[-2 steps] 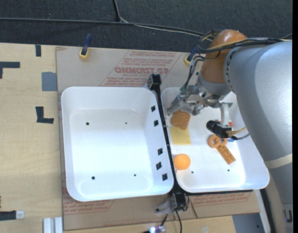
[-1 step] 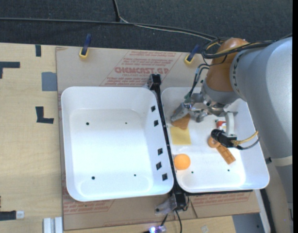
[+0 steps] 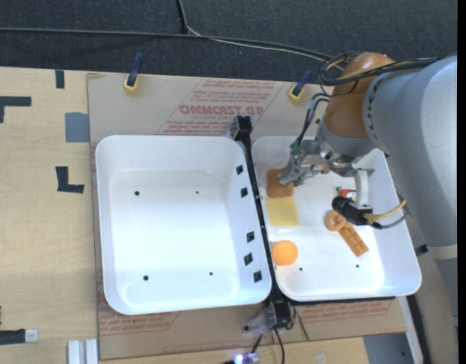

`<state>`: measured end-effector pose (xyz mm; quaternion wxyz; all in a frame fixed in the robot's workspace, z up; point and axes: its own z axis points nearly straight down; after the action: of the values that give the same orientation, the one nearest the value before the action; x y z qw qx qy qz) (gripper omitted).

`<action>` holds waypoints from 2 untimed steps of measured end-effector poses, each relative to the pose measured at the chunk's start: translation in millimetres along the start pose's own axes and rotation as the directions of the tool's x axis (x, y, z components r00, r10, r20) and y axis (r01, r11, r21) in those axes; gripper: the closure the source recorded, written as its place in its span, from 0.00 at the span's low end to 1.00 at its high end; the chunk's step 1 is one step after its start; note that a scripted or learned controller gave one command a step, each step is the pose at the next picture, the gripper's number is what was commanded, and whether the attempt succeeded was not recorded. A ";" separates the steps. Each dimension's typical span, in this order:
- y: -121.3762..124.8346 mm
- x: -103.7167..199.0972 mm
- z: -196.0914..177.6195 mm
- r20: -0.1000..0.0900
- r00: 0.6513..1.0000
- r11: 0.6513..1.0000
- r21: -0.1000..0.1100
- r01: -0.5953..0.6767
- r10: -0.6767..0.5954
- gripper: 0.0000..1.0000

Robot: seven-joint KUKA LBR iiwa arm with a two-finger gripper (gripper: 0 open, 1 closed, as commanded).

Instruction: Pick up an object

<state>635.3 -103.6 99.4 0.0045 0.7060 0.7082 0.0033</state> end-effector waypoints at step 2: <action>21.9 -66.7 13.5 -0.001 1.000 1.000 0.008 -0.001 0.001 0.00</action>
<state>657.6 -170.3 86.3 0.0013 0.7065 0.7077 0.0007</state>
